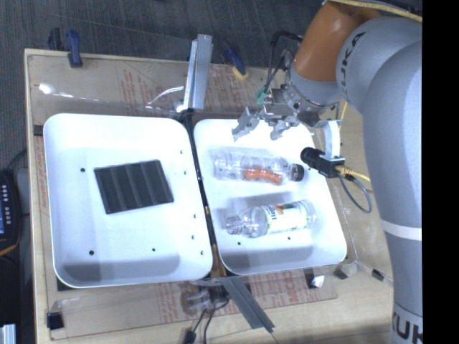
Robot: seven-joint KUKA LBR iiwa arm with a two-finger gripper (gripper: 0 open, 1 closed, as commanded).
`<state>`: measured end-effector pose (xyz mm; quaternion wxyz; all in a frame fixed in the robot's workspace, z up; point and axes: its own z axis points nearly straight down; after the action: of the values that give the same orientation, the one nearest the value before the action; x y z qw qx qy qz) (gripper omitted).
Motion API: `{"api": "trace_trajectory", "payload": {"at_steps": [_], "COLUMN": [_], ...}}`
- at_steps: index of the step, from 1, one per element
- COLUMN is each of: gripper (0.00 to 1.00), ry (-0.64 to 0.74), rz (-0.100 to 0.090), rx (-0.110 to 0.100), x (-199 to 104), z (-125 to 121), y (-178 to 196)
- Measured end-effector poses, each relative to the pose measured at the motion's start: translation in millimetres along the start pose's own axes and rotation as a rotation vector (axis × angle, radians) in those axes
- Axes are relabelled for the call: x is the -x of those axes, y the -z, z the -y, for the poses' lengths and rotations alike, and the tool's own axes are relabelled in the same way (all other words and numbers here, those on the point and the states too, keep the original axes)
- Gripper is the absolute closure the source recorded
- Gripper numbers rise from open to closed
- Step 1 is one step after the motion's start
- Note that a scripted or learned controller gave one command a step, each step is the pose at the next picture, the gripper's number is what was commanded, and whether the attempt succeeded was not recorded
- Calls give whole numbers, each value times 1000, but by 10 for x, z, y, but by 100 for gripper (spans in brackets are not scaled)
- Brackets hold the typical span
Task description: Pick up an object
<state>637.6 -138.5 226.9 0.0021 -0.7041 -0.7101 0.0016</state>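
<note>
Two clear plastic bottles lie on their sides in the right bin [326, 246]. The upper bottle [258, 168] has orange contents and a dark cap at its right end. The lower bottle [272, 219] carries a white and green label. My gripper [262, 125] hangs over the back edge of the right bin, just above the upper bottle. Its two fingers [244, 125] are spread apart with nothing between them.
The left bin [64, 192] holds a dark ribbed rectangular pad [134, 185]. A metal divider post [196, 72] rises at the back between the bins. A black cylindrical fitting with a cable [320, 160] hangs off the arm over the right bin's right side.
</note>
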Motion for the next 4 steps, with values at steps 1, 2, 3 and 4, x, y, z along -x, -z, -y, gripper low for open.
{"api": "trace_trajectory", "payload": {"at_steps": [1, 2, 3, 4], "gripper": [0, 0, 0, 0], "ry": [-31, -15, -94, 284], "rz": [0, 0, 1, 0], "rx": [4, 2, 4, 5], "x": [246, 607, 527, 485], "z": [40, 405, 359, 1288], "y": [-1007, -1350, -1348, -1353]}}
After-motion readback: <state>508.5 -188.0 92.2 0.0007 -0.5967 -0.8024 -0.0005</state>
